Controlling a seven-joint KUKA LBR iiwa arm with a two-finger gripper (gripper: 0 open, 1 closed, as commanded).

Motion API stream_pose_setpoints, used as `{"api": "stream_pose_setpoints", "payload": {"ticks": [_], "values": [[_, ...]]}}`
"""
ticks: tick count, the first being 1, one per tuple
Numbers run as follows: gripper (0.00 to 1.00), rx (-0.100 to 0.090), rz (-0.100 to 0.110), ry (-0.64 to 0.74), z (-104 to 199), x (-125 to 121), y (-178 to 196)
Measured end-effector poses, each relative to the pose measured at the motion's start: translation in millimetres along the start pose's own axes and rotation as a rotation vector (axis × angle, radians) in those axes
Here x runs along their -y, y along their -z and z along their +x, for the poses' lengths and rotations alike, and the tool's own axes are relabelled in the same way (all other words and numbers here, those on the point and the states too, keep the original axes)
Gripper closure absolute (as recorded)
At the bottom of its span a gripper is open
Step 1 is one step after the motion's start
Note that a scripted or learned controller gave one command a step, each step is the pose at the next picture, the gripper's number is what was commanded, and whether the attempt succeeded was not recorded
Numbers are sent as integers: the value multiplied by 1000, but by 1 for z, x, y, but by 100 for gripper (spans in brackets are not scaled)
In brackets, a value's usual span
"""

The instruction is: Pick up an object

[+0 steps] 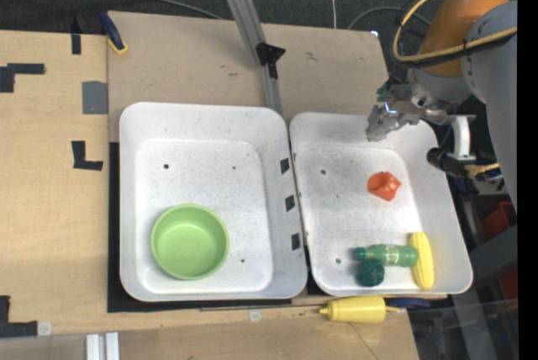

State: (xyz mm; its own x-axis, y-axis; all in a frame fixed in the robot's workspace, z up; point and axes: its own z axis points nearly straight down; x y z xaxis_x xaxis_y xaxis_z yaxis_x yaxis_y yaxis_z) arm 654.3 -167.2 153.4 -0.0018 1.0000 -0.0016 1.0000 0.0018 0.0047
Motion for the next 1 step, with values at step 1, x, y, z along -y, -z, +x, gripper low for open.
{"api": "stream_pose_setpoints", "payload": {"ticks": [1], "values": [[100, 0, 0, 0, 2, -9, 46]]}}
